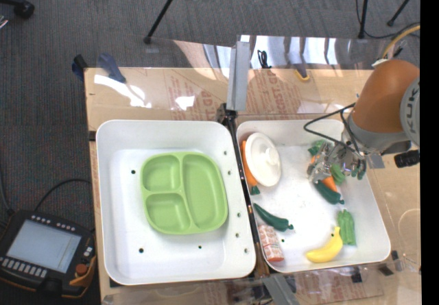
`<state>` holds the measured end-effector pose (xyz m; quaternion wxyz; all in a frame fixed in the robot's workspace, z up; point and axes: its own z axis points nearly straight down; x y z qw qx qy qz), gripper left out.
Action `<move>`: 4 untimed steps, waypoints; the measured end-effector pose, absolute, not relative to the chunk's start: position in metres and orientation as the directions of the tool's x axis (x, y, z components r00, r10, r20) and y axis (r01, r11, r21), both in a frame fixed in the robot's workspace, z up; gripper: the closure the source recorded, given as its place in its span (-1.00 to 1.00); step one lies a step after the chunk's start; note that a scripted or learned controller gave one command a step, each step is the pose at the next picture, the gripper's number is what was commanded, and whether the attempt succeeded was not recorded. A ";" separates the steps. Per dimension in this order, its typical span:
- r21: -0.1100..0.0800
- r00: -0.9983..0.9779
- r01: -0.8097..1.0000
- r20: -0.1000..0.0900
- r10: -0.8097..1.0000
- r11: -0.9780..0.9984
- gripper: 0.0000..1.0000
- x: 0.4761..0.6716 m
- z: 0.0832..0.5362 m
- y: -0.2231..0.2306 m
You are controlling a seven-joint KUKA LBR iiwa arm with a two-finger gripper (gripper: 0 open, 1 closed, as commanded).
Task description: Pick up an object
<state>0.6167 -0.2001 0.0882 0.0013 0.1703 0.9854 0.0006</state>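
hovering over the right bin [381, 228], the gripper [334, 166] is blurred against an orange and green toy [328, 184] near the far-right wall; its grip cannot be told

Red print on the clear sheet [274, 94] over the bench, mirrored and too faint to read, small red carton [271, 245] with unreadable print, dark lettering on the arm [411, 108] cut off, illegible
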 end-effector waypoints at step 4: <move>0.002 -0.890 0.457 0.001 0.457 0.890 -1.00 0.554 0.088 -0.208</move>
